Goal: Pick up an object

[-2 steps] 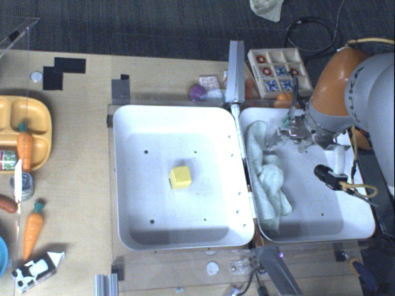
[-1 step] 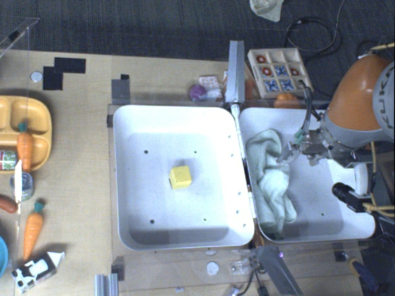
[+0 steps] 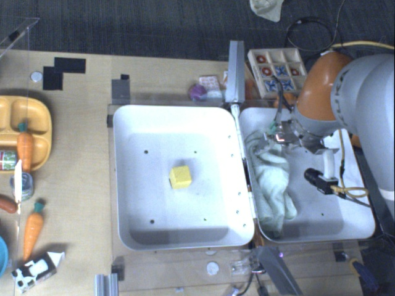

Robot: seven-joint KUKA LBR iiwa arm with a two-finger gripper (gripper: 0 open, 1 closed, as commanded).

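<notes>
Two shallow white bins are seen side by side on the bench. In the left bin (image 3: pixel 142 214) a single small yellow block (image 3: pixel 181 177) is found, lying near the middle of the floor, well apart from every wall. In the right bin (image 3: pixel 345 224) a pale, crumpled cloth (image 3: pixel 273 182) is laid along the left wall, running from the upper part of the bin down toward the near edge.

The yellow block is noted as roughly cubic, with a bright, slightly lighter top face and soft edges.

The gripper (image 3: pixel 279 135) is located over the upper left part of the right bin, just above the top end of the cloth. Whether it is released or clenched cannot be told.
</notes>
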